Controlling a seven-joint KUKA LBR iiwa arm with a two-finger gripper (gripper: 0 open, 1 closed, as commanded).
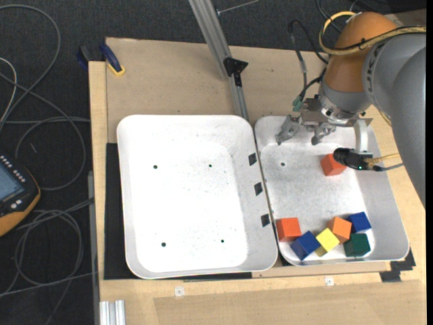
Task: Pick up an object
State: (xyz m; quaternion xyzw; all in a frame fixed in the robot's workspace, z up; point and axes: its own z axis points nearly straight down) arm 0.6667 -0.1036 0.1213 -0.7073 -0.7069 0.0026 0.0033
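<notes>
Where the hand (pixel 303 133) hangs with fingers apart, empty, arm (pixel 379 59) cut off right

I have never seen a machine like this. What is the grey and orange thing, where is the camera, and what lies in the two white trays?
The grey and orange thing is a robot arm, entering from the right. Its pincer hangs open over the far end of the right tray, holding nothing. One fixed camera looks down at a slant. The right tray holds small coloured blocks: a red one alone near the pincer, and a cluster of orange, blue, yellow and green ones at its near edge. The left tray shows dark dots.
</notes>
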